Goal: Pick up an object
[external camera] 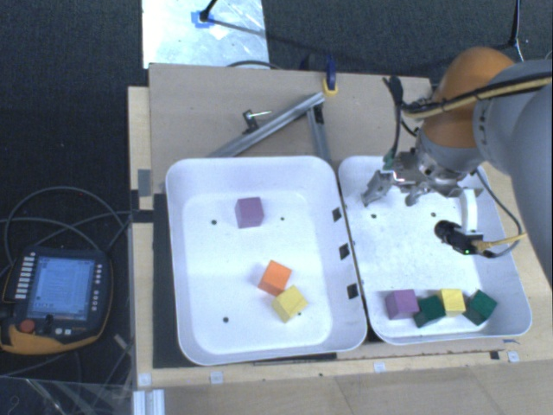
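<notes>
Purple cube [401,303] below; pincer [395,188] spread wide, empty.

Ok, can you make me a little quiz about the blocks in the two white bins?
1. How many blocks lie in the left white plastic bin?
2. True or false: the small orange cube touches the small yellow cube.
3. Which bin is the gripper above: A left, B right?

Key: 1. Three, counting the small purple cube. 2. True. 3. B, the right white plastic bin.
</notes>
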Tool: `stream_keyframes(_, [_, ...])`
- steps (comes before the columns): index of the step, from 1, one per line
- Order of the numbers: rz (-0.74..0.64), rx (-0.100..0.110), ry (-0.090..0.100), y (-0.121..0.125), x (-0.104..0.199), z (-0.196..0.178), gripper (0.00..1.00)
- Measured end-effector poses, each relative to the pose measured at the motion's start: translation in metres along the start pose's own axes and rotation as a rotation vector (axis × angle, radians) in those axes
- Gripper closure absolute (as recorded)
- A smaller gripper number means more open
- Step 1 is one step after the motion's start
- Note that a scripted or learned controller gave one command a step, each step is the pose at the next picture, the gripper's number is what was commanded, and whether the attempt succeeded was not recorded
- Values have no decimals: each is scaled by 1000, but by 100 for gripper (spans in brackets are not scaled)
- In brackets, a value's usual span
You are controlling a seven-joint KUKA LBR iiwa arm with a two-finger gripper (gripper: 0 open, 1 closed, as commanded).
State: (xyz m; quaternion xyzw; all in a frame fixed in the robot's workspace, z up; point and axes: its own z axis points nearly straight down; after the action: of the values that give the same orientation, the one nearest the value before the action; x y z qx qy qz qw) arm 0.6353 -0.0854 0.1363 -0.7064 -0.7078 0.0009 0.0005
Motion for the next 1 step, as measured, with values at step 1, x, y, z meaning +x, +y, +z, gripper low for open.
stream_keyframes(1, [-1,1,1,0,0,48,0])
